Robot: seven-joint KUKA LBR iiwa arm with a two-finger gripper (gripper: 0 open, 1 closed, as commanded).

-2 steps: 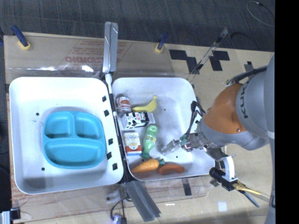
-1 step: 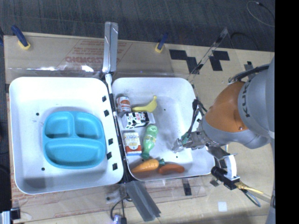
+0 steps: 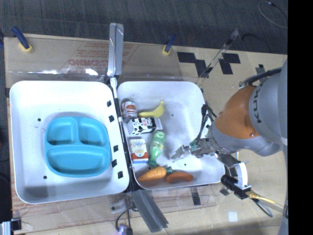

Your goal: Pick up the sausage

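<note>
Camera view: sausage lies at right bin's front wall, touching carrot. Gripper hangs just above-right of it, nothing between its tips; open or closed, cannot tell. Best come down over sausage's right end, away from carrot. Green bottle and juice carton crowd left side.

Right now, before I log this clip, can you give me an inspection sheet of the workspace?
Surface: two white bins; the right bin holds the items.
Job's thing: sausage lies at the right bin's front edge, beside a carrot.
Clutter: banana, can, green bottle, two small cartons; blue divided tray in left bin.
End effector: above the right bin, near the sausage; nothing seen in it.
Cables: black cable at upper right.
Surroundings: blue clamps, dark floor.
</note>
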